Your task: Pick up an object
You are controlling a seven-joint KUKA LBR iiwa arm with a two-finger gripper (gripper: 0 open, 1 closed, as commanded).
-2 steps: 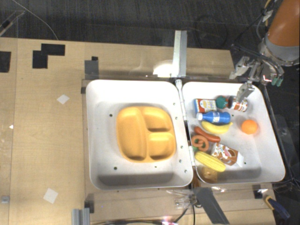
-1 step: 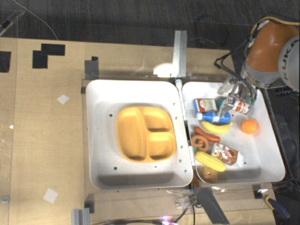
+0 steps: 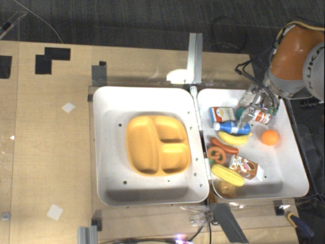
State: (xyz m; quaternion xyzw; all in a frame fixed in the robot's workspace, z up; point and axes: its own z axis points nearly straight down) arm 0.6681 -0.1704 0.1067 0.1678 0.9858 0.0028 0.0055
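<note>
Wooden bench [image 3: 45,151], dark carpet [image 3: 127,9] behind, two white bins [image 3: 101,136]; end effector [image 3: 249,111] over toys, grip state unclear

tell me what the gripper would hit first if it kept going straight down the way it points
Probably the blue toy lying on the banana: the gripper points down at it in the right bin, though depth is unclear.

The pale wooden table [image 3: 45,136] carries two shallow white bins side by side, left bin [image 3: 106,187] touching right bin [image 3: 294,177]
</note>
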